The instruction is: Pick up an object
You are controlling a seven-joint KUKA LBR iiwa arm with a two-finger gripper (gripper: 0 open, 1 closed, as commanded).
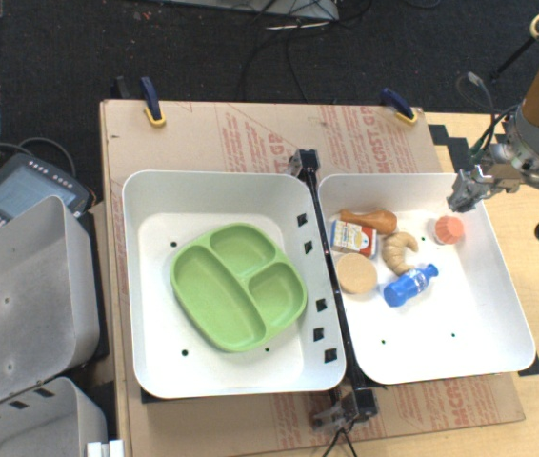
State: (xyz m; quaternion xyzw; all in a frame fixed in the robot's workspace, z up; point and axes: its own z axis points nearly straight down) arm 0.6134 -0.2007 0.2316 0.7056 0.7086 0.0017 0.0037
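Observation:
My gripper hangs over the back right part of the right bin, just up and to the right of a small pink-red round object. Left of that lie a croissant-shaped toy, a blue bottle, a tan round cookie-like disc, a small red and white carton and an orange carrot-like piece. Nothing shows between the gripper's fingers.
The left bin holds a green divided plate. A black divider rail runs between the bins. Clamps hold the cardboard base at the back. Grey equipment sits at the far left.

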